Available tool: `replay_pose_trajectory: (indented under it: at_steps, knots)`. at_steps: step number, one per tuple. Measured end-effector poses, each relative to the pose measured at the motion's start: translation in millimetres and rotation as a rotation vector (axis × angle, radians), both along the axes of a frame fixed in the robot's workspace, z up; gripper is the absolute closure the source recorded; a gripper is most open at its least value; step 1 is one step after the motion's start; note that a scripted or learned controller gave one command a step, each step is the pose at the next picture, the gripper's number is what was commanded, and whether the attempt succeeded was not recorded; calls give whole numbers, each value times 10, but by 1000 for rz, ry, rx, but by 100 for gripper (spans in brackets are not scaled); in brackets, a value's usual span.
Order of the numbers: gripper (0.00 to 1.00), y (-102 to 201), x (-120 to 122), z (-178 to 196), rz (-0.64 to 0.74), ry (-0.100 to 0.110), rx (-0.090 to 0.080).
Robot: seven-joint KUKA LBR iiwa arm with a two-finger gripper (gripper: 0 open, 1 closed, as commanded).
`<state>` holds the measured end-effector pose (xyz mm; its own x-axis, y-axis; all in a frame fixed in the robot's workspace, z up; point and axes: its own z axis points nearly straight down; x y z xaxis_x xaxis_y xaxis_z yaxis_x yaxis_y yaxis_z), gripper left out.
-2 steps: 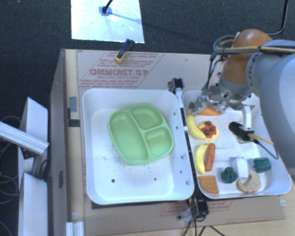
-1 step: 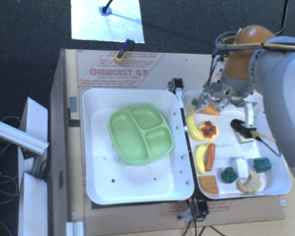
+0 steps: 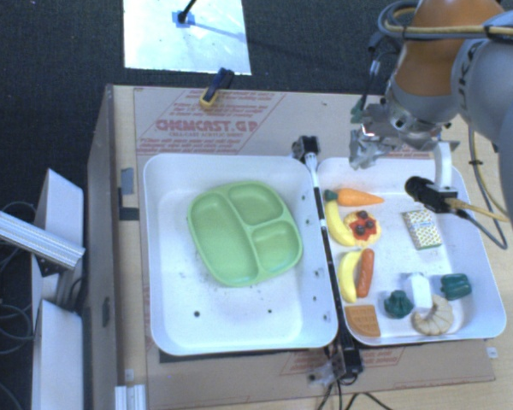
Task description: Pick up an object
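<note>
Objects: toy food lies loose in the right bin (image 3: pixel 487 314), so any piece could be the pick.
Carrot (image 3: pixel 359 198): lies flat at the far left of the right bin, tip pointing right, nearest to the tool, and so the likeliest target.
Banana (image 3: pixel 335 224): lies just beneath the carrot along the bin's left wall, touching or nearly touching a small pizza slice (image 3: pixel 362 225); the crowding would make a clean grip harder.
Sausage (image 3: pixel 365 272): rests against a second yellow piece lower down the same wall.
Near corner: a waffle (image 3: pixel 364 319), a dark green piece (image 3: pixel 398 303), a white block (image 3: pixel 420 289) and a pale ring-shaped pastry (image 3: pixel 434 316) cluster close together.
Speckled block (image 3: pixel 421 228): sits alone mid-bin, with free room around it.
Tool (image 3: pixel 366 150): hangs above the far edge of the right bin, just behind the carrot, apart from every piece; I cannot tell whether it is spread or closed, and nothing shows in it.
Left bin (image 3: pixel 175 331): carries a green divided plate (image 3: pixel 244 231), lying flat, its compartments bare.
Surface (image 3: pixel 239 120): a protective printed sheet lies under both bins.
Stage: judged to be the approach, with the descent yet to come.
</note>
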<state>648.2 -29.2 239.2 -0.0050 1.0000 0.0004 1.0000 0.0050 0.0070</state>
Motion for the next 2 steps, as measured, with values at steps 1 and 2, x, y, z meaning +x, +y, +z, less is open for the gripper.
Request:
replay_pose_trajectory:
  at_steps: [1,2]
  knots:
    - [0,-6,-9,-16,-1,4,-1]
    - [0,-583,-40,-995,-5,9,-1]
